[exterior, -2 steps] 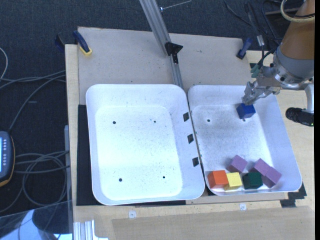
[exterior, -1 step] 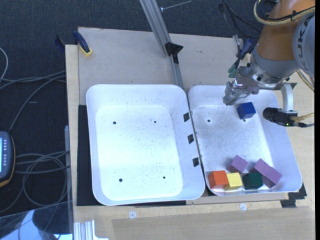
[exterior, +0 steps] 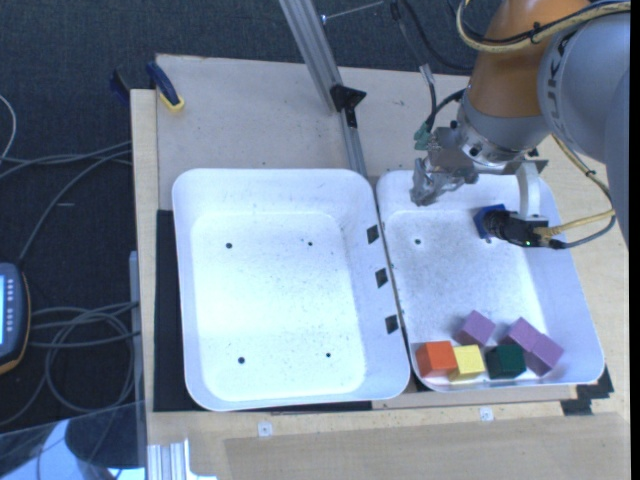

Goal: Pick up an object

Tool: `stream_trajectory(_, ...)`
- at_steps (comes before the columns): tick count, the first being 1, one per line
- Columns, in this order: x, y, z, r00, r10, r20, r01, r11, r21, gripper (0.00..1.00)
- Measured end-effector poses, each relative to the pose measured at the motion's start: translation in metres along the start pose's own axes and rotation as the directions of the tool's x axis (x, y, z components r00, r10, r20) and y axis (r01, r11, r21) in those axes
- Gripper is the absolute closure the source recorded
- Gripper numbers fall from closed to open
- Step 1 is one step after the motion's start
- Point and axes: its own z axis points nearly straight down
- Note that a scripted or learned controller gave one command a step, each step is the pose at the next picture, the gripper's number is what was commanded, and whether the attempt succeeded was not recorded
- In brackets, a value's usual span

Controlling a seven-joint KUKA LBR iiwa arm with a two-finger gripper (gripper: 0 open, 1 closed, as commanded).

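From the overhead camera, the gripper is hanging over the right bin's far end, and I cannot tell its state. The blocks are sitting well apart at the near edge. Approach step, I'd say; next it needs reaching toward them.

orange block, yellow block, green block — white speckled bins

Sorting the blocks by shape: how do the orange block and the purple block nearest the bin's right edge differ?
The orange block is a squat cube; the right purple block is longer, a bar. The orange block lies square to the bin's near rim, at the row's left end; the purple block lies askew at the right end. Both rest in the right bin, far from the hand.
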Motion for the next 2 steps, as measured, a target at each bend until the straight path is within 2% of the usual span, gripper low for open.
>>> stream_trajectory(2,0.113,0.02,0.006,1.0,-0.001,-0.001,0.001,1.0,-0.003,1.0)
